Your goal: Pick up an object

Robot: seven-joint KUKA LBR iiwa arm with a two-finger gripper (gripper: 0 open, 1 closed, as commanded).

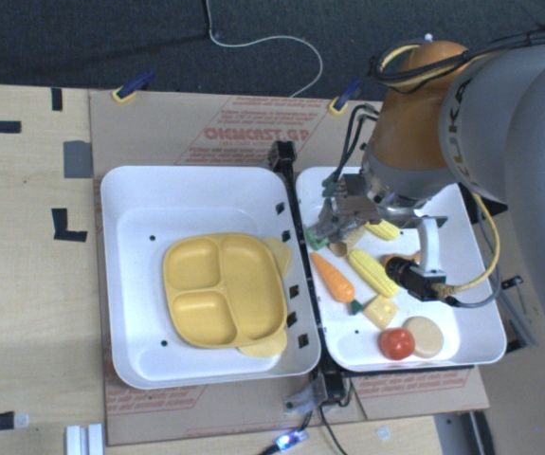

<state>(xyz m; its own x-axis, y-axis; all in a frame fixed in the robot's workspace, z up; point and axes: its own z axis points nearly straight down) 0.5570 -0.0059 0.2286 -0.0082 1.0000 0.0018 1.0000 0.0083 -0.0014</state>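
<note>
My gripper (pixel 330 230) hangs low over the left part of the right bin (pixel 471 349), close to the wall between the bins. Just below it lies an orange carrot (pixel 332 275) with a green tip. A yellow corn cob (pixel 373 271) rests to the carrot's right. Further toward the front are a pale yellow block (pixel 380 311), a red tomato (pixel 396 342) and a beige round piece (pixel 425 334). A small yellow item (pixel 383 229) peeks out beside the wrist. The arm hides the back of this bin.
The left bin (pixel 130 216) holds a yellow divided plate (pixel 225 287). The arm's grey body and orange band (pixel 414 112) cover the right bin's far side. A black cable (pixel 462 292) loops over the right bin. Cardboard lies under both bins.
</note>
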